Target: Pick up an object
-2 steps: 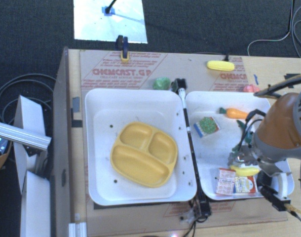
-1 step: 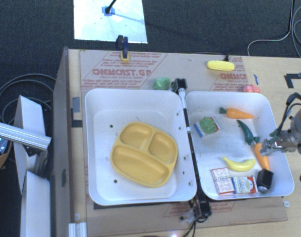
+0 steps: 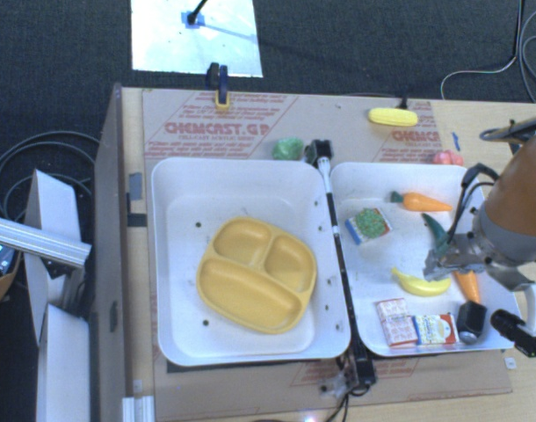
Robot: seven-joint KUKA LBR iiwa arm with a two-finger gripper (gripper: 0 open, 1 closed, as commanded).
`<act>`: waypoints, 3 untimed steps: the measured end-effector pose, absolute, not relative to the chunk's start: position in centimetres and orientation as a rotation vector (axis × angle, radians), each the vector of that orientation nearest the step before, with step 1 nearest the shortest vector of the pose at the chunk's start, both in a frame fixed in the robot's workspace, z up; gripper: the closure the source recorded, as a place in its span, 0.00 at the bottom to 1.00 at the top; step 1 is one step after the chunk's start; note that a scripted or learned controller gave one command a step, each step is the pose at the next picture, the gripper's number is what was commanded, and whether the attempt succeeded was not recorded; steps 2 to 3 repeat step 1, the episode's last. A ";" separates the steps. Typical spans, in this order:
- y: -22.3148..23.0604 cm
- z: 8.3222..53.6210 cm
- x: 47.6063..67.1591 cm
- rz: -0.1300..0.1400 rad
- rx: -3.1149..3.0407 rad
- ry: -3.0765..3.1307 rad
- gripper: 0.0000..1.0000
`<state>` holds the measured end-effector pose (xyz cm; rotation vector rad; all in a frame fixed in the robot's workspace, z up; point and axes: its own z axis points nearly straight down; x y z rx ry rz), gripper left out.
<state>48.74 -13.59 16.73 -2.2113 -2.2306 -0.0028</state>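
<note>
The likeliest target is the banana [image 3: 423, 283], lying flat near the middle of the right bin [image 3: 360, 310], curved side down toward six o'clock. The gripper [image 3: 442, 264] sits right over its two o'clock end, low enough to look close to touching, though nothing is visibly between the jaws and whether they are released or clenched cannot be told from this slant. Just beside the banana at three o'clock lies a small orange carrot piece [image 3: 468, 285], and another carrot [image 3: 423, 203] rests at twelve o'clock, well apart. At nine to ten o'clock is a green-topped packet [image 3: 370, 224]; at six o'clock sit two printed cartons [image 3: 415, 327] with a dark cylinder [image 3: 471, 320] beside them. The left bin [image 3: 176, 262] holds a yellow divided tray [image 3: 256, 273]. On the counter [image 3: 338, 121] beyond lie a yellow toy [image 3: 393, 117] and a green lump [image 3: 288, 149]. The risk, as I judge it, is that a grip on the banana's tapering end slips off, or that the crowding carrot piece gets pinched or pushed instead.
</note>
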 end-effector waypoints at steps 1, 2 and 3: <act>-7.9 17.3 50.4 -0.004 -2.209 -2.233 1.00; -7.9 17.3 50.4 -0.004 -2.209 -2.233 1.00; -7.9 17.3 50.4 -0.004 -2.209 -2.233 1.00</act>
